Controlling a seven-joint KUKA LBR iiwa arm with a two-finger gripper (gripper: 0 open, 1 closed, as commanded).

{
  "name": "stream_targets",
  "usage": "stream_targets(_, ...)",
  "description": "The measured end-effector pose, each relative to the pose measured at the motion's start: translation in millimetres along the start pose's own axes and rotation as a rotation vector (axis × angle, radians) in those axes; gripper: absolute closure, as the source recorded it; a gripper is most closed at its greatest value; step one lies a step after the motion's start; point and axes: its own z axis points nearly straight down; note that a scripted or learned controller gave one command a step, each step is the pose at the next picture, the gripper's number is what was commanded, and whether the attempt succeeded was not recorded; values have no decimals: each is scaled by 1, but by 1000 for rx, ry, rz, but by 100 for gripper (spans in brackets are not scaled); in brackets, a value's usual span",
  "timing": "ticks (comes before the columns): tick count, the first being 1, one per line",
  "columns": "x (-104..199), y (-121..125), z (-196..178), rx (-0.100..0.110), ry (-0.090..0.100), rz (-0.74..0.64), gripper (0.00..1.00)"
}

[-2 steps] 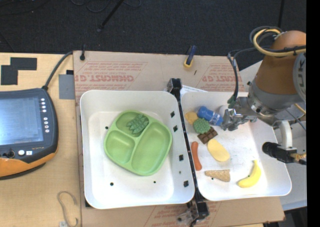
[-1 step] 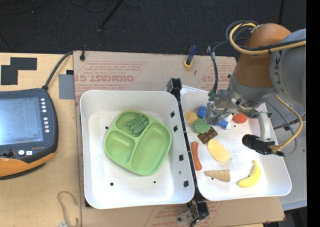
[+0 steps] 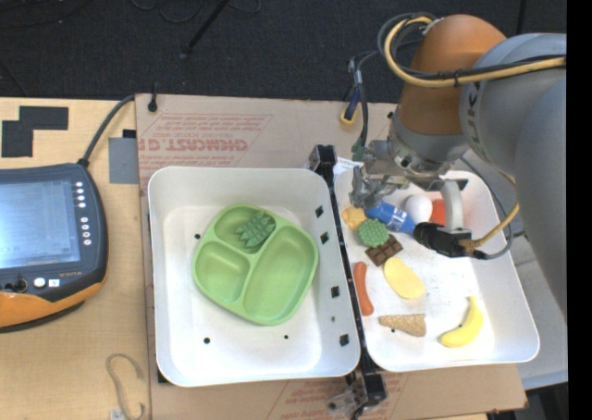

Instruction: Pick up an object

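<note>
A dark carpeted floor with loose cables lies beyond the desk (image 3: 55, 353), whose surface is brown cardboard carrying two shallow white bins side by side. The grey arm (image 3: 518, 104) with its orange band reaches in from the right over the far part of the right bin (image 3: 518, 335). The left bin (image 3: 176, 335) holds a green divided plate (image 3: 254, 265) with a small green leafy piece (image 3: 252, 228) in its far compartment. A control pendant (image 3: 42, 233) with a screen sits at the left of the desk. The tool (image 3: 367, 189) hangs low at the far left of the right bin, just above a blue bottle (image 3: 390, 216) and a yellow piece; I cannot tell how it is set. Nearer lie a green block, a brown bar, a yellow lemon-like shape (image 3: 403, 277), an orange carrot (image 3: 363, 289), a cone (image 3: 403, 324) and a banana (image 3: 462, 326).
</note>
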Motion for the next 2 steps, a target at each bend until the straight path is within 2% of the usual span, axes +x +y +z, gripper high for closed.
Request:
stream_targets(1,52,19,-2,1,0,0,100)
stream_targets(2,40,25,-9,1,-2,4,100)
